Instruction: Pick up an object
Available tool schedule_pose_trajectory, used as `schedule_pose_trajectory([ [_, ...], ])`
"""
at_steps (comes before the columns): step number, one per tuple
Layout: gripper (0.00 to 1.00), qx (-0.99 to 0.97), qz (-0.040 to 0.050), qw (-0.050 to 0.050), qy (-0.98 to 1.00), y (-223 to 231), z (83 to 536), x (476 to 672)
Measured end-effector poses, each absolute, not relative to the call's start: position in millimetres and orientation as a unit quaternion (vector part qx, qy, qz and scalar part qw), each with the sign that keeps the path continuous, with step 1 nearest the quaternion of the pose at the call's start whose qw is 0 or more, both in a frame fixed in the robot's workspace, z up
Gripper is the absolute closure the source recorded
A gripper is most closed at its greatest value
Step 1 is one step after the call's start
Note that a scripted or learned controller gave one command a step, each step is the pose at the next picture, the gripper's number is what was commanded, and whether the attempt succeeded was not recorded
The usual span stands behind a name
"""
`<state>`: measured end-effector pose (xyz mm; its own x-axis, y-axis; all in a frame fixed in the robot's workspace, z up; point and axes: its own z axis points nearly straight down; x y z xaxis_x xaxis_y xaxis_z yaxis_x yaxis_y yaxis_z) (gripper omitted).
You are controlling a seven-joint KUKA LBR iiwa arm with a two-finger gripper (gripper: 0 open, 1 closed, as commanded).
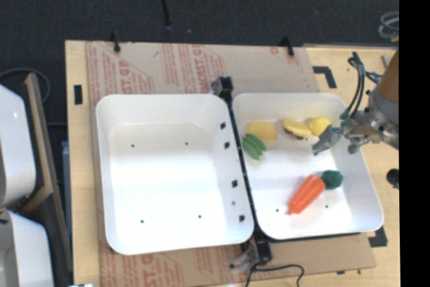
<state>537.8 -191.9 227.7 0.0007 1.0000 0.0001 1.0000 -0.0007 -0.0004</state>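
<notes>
Two shallow white bins sit side by side on a cardboard-covered bench (168, 67), split by a black divider strip (235, 158). Left bin (121, 212) is the bigger-looking one. Right bin (356, 212) holds all the toys. Arm (386, 94) comes in from the right edge, grey with the orange band partly visible at the frame border, cables looping above the wrist. Gripper (339, 141) hangs over the upper right part of the right bin, fingers spread apart, one grey finger (327, 140) pointing left toward the yellow pieces, nothing between them. Orange carrot (306, 193) with green top (332, 179) lies tilted in the lower middle of the right bin, below the gripper and apart from it. Yellow lumpy toy (263, 132) sits near the divider, touching a green ribbed toy (253, 145) just below-left of it. Flat yellow piece (295, 127) with a dark underside and a small yellow piece (319, 125) lie side by side near the bin's top wall, just left of the grey finger; contact cannot be told.
</notes>
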Motion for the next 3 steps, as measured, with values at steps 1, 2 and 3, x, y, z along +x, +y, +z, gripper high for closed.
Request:
schedule_pose_trajectory([
  [1, 0.00, -0.707, 0.0018, 0.003, -0.707, -171.4, 124.8, 602.6],
  [2, 0.00, -0.707, 0.0001, 0.000, -0.708, -157.2, 99.4, 657.6],
  [3, 1.00, -0.707, -0.0001, -0.001, -0.707, -158.9, 111.0, 657.4],
])
